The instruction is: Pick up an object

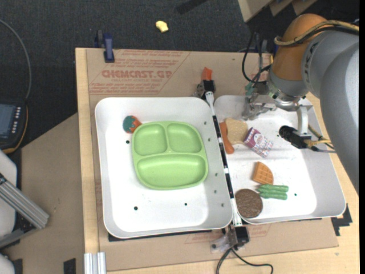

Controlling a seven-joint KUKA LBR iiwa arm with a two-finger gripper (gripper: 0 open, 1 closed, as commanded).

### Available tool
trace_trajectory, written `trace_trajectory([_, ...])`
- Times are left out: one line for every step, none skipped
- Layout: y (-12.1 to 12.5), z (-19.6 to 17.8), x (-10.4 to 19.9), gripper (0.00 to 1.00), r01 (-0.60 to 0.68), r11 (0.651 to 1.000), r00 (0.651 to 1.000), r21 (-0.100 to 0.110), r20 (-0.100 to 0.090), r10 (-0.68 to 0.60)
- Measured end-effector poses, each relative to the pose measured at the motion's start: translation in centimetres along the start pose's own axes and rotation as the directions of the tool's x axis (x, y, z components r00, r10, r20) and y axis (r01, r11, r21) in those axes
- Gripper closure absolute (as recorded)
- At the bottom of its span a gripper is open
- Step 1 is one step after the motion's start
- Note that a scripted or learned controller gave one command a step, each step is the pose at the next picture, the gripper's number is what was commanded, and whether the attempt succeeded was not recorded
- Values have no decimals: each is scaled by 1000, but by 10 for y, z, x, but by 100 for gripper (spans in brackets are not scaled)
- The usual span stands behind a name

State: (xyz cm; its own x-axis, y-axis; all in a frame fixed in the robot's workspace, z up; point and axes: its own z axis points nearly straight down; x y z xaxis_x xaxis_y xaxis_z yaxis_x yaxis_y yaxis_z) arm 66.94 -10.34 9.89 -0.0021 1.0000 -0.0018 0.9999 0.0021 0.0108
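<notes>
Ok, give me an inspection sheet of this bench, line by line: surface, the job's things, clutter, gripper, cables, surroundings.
Surface: plywood bench bearing a left bin and a right bin, side by side.
Job's things: in the right bin, a tan bread slice, an orange carrot, a pink packet, a waffle piece, a green bean pod and a brown round patty.
Clutter: green divided plate and a small red-and-teal toy in the left bin.
Gripper: gripper low over the right bin's far corner; grasp unclear.
Cables: black cables beside the wrist.
Surroundings: dark floor with a yellow scrap.
</notes>
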Motion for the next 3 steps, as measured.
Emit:
trace_trajectory([0,1,0,0,0,1000,1000,1,0,0])
trace_trajectory([-115,15,-14,0,-7,1000,1000,21,-3,7])
trace_trajectory([-186,13,8,0,-4,1000,1000,19,-5,4])
